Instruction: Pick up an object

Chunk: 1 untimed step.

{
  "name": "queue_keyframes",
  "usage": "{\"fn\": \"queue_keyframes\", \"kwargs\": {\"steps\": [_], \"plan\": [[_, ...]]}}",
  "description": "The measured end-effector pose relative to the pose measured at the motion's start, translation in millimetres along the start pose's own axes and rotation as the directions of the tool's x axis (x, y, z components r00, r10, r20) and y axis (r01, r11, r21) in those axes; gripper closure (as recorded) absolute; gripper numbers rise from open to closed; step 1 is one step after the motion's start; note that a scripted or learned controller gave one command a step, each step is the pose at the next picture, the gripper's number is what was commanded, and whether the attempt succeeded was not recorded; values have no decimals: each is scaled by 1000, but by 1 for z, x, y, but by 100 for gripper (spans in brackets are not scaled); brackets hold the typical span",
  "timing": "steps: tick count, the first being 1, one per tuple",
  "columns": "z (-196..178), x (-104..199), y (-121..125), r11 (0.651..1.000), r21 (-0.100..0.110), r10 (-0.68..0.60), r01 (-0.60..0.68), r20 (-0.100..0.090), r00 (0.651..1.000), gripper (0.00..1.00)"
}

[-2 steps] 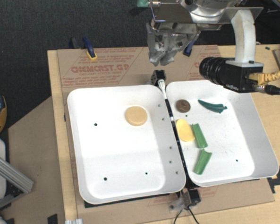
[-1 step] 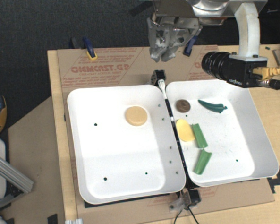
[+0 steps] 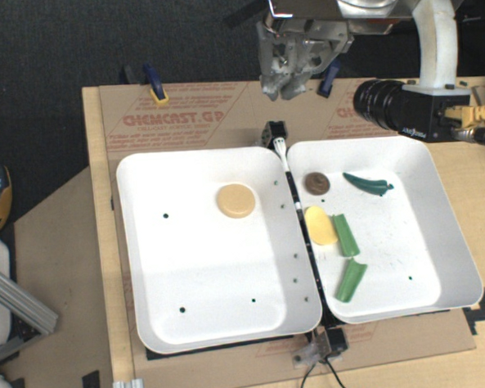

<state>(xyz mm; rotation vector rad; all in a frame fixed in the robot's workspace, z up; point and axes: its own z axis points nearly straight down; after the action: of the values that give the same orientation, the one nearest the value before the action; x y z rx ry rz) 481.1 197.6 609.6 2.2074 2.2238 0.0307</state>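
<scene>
Gripper (image 3: 289, 81) above bins — nothing held.

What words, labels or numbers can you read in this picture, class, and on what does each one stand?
"CHEMCAST GP": printed in red on the brown board behind the left bin, roughly as it reads; the last letters are unsure.
Smaller red line under it: too blurred to read.
Red print on the same board behind the right bin: too faint to read.

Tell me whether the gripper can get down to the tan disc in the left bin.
Probably yes: the tan disc lies alone, nothing over it, and the gripper hangs above the bench.
</scene>
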Motion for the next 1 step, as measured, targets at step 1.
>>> {"fn": "queue_keyframes", "kwargs": {"steps": [1], "plan": [[-11,1,1,1000,-4,0,0,-1,1000,100]]}}
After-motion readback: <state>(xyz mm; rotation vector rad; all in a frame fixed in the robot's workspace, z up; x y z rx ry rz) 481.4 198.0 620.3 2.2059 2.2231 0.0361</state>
